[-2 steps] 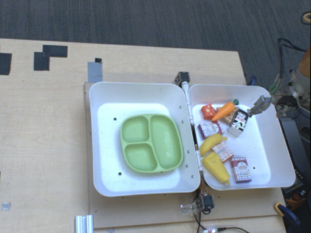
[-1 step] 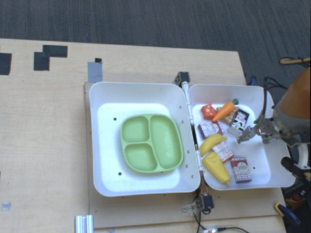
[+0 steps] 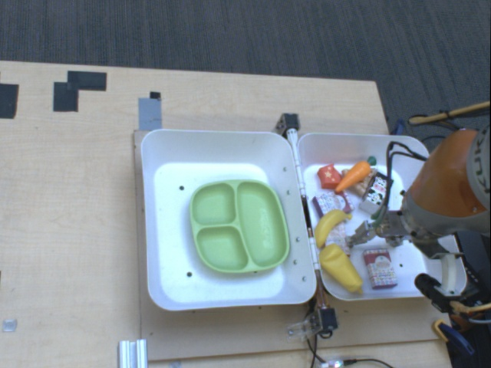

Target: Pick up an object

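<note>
The gripper (image 3: 362, 236) is hovering beside the banana (image 3: 330, 225) in the right bin (image 3: 414, 294); whether it's holding anything, I cannot tell. Centering over one toy would help.

We see two bins side by side on the worktop (image 3: 69, 205). In the left bin (image 3: 165, 159) lies a divided plate (image 3: 239, 226), near its middle. The right bin (image 3: 337, 146) holds the small things: a carrot (image 3: 352, 176) at the back, a banana (image 3: 330, 225) in front of it, a pepper (image 3: 341, 267) nearest us, and a small box (image 3: 380, 268) just right of the pepper. The pincer (image 3: 362, 236) hangs over this bin, between banana and box.
</note>
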Robot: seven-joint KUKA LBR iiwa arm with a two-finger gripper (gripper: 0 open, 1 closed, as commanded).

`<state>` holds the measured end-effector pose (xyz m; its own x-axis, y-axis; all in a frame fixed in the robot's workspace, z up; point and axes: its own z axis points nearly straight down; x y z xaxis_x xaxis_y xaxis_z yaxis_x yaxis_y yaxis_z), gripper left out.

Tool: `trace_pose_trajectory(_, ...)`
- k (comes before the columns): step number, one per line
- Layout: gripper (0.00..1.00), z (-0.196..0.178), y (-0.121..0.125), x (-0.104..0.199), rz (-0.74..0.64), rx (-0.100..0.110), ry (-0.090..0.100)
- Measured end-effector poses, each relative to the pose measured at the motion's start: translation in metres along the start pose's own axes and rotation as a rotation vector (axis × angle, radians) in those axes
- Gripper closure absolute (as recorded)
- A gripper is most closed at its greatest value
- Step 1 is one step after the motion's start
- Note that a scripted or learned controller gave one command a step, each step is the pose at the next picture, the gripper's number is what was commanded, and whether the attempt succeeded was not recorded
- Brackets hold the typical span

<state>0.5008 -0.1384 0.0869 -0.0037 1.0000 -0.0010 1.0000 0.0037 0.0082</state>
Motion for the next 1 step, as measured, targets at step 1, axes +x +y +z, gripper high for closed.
trace_pose_trajectory(1, 1.0, -0.0116, 0.0024, -0.0005, -0.002, -0.006, -0.002)
